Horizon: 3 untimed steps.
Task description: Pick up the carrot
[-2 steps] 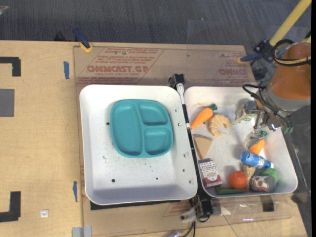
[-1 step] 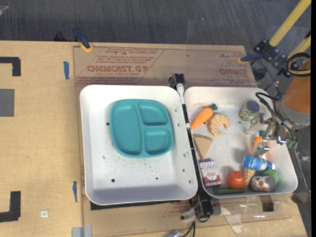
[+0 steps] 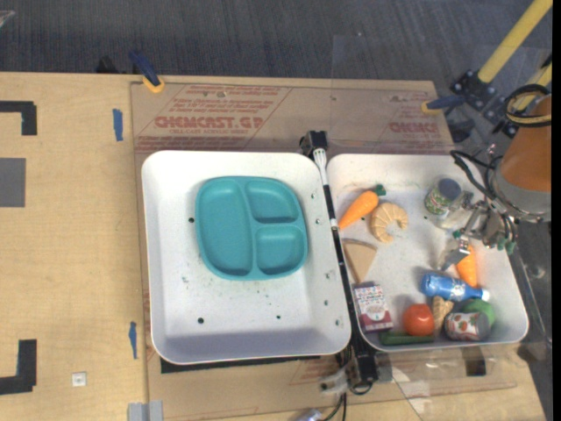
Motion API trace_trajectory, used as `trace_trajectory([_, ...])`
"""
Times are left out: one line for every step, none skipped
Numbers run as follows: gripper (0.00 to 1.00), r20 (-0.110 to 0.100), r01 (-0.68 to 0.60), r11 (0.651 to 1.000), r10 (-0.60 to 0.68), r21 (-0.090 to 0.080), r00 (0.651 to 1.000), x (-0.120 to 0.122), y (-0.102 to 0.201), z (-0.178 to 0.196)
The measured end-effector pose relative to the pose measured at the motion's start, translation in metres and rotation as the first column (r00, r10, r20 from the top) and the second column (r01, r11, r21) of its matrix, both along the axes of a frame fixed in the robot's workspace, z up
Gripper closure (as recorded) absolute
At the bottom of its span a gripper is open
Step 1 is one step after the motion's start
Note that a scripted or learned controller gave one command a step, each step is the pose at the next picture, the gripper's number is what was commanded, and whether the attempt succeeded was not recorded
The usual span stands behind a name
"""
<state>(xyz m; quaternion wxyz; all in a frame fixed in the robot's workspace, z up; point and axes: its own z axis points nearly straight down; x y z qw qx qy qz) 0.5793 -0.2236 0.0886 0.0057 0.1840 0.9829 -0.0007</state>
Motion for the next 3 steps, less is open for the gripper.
trace_trajectory([0.0,0.002,-0.093,0.996,0.093,0.0,0.996,-0.036,0.0,0.001])
trace_trajectory([0.0,0.003,-0.09,0.996,0.09,-0.001,0.996,-0.074,0.011,0.001])
trace_trajectory([1.0,0.017,-0.093,0.996,0.093,-0.007,0.996,-0.069,0.011,0.014])
